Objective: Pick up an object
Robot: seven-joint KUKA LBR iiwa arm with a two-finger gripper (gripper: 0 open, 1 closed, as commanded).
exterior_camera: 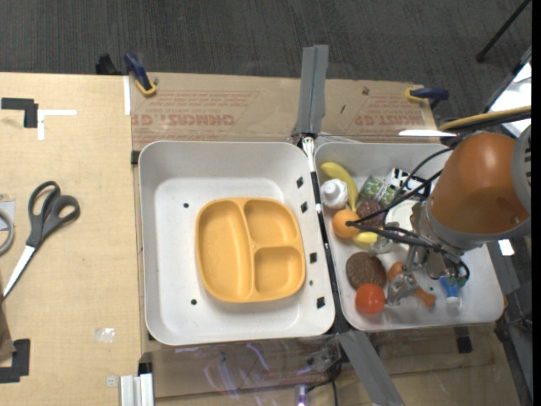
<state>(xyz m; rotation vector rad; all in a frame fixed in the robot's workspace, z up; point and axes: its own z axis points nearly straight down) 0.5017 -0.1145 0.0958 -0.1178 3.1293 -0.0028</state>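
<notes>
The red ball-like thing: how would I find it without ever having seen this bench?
Start at the right-hand white bin, the crowded one. Look along its near edge, left of the gripper, just below a dark brown disc. The red tomato-like ball is the only red piece there.

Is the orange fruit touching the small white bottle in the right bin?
Touching. The camera view shows the orange fruit pressed right under the white bottle, no bin floor visible between them.

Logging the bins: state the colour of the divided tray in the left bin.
The divided tray is yellow-orange, plain, seen in the camera view.
</notes>
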